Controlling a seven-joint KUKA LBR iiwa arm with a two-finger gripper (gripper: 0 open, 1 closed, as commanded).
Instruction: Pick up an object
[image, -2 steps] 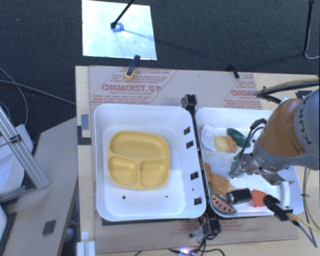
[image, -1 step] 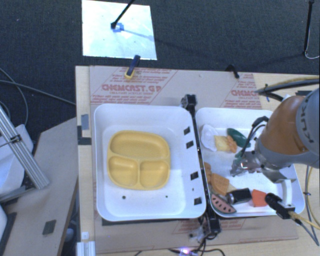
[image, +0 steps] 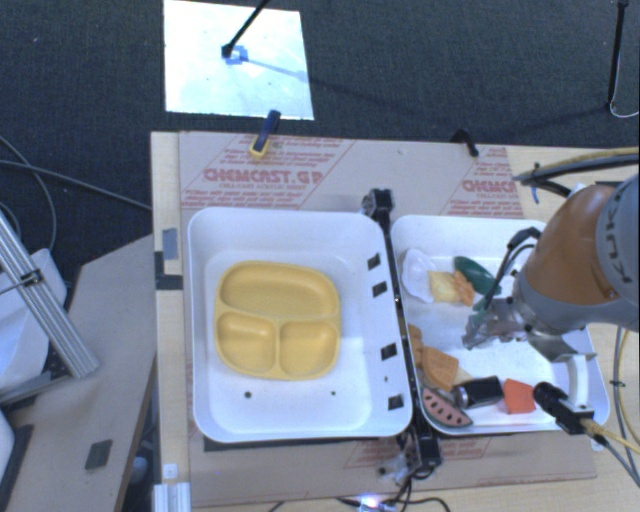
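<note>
My gripper (image: 478, 334) hangs low over the middle of the right bin (image: 420, 232), reaching in from the right under the orange-banded wrist. Around it lie several small items: a yellow-orange food piece (image: 450, 287) and a green object (image: 475, 271) at the back, a tan cracker-like piece (image: 438, 365) to the front left, a black cylinder (image: 478, 391), an orange block (image: 519, 396) and a watermelon slice (image: 443, 409) along the front. Nothing shows between the fingers.
The left bin (image: 200, 300) holds a yellow divided plate (image: 278, 318). A black divider with clips (image: 390, 310) runs between the bins. Cardboard lines the bench beneath. Cables trail at the right edge, and a metal frame stands at the far left.
</note>
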